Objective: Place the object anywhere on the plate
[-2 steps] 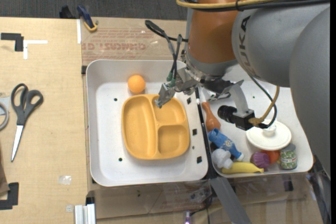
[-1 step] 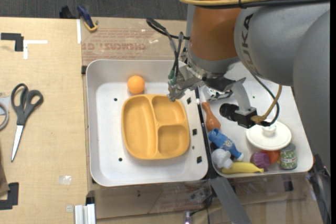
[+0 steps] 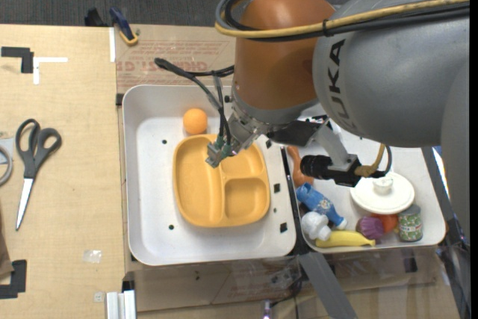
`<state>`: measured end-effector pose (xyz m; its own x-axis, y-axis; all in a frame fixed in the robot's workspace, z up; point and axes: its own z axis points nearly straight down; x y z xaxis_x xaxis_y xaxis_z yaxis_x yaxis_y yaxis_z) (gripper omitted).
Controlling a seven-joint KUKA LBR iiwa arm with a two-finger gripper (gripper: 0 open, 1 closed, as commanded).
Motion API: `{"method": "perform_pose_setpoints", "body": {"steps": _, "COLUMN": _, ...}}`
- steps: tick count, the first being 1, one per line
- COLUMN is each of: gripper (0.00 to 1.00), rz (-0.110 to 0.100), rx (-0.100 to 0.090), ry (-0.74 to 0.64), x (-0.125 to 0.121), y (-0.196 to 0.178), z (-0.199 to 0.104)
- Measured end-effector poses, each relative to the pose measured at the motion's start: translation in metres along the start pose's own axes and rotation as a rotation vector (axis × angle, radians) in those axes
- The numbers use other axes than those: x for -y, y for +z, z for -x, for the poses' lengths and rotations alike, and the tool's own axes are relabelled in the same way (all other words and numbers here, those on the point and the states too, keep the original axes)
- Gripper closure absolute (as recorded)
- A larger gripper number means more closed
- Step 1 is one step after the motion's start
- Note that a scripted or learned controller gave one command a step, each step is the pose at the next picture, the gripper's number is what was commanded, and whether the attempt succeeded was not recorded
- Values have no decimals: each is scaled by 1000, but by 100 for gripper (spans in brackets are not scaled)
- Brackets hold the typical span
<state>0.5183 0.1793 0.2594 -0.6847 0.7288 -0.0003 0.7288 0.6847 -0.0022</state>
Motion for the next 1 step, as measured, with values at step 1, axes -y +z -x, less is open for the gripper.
{"method": "perform_pose_setpoints", "body": {"steps": 1, "gripper": 0, "rz": 0, "rx": 0, "ry": 1, "x": 0, "y": 0, "z": 0}}
